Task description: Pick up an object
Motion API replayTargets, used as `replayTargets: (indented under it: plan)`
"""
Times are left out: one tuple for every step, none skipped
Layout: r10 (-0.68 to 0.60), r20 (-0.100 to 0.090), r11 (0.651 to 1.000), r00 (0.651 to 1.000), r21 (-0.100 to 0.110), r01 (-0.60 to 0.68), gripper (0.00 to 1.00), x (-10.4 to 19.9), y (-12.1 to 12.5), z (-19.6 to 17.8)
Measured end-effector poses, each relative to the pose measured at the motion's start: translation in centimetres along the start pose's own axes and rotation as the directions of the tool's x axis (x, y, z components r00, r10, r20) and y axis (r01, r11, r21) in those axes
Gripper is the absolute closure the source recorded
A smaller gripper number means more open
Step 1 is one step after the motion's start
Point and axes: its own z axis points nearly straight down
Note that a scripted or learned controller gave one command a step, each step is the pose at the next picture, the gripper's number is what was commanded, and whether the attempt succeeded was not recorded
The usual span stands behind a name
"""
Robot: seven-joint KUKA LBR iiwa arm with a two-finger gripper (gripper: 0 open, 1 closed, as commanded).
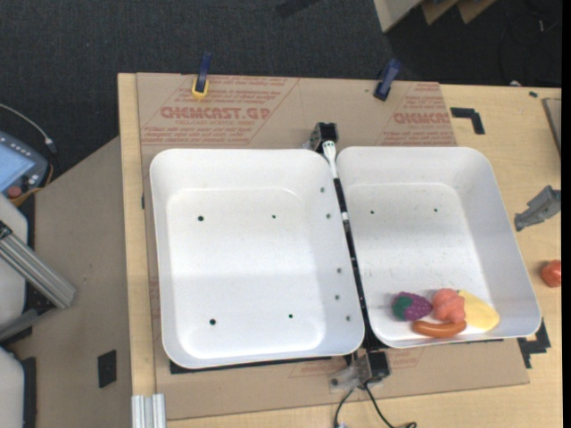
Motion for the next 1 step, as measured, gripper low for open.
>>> replayTargets:
  plan:
    - [-0.009, -0.010, 1.000, 1.000, 0.014, 0.009, 0.00, 4.47, 0.03, 12.09]
